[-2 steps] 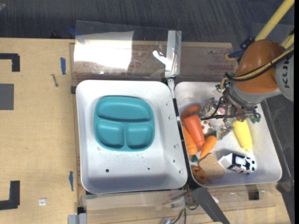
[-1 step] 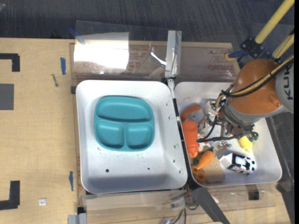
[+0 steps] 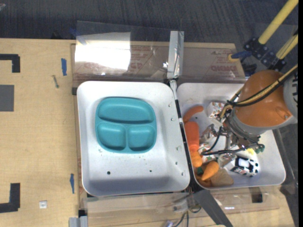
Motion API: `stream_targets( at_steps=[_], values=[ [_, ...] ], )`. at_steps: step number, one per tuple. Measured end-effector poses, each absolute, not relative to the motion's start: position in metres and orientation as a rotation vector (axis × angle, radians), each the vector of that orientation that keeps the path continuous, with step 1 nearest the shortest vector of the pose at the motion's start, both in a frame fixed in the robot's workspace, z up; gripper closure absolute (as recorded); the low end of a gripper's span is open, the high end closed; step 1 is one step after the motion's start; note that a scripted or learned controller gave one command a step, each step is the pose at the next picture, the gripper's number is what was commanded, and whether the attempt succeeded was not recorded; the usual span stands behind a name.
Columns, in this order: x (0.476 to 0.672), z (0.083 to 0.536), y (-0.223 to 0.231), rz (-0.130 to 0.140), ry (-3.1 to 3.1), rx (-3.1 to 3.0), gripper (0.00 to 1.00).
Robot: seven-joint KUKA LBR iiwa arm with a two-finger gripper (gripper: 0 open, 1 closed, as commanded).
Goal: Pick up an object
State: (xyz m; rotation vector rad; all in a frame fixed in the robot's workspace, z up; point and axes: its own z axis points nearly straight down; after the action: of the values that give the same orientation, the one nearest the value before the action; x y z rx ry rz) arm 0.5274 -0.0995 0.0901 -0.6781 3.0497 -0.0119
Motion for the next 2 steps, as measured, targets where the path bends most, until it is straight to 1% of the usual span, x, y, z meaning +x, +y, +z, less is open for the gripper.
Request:
stream_targets(
  at_steps=[1, 2],
  values=[
    [0.519, 0.09, -0.097, -0.017, 3.072, -0.564, 0.0],
    [0.533, 0.09, -0.097, -0.012, 2.99, -0.917, 0.0]
  ],
)
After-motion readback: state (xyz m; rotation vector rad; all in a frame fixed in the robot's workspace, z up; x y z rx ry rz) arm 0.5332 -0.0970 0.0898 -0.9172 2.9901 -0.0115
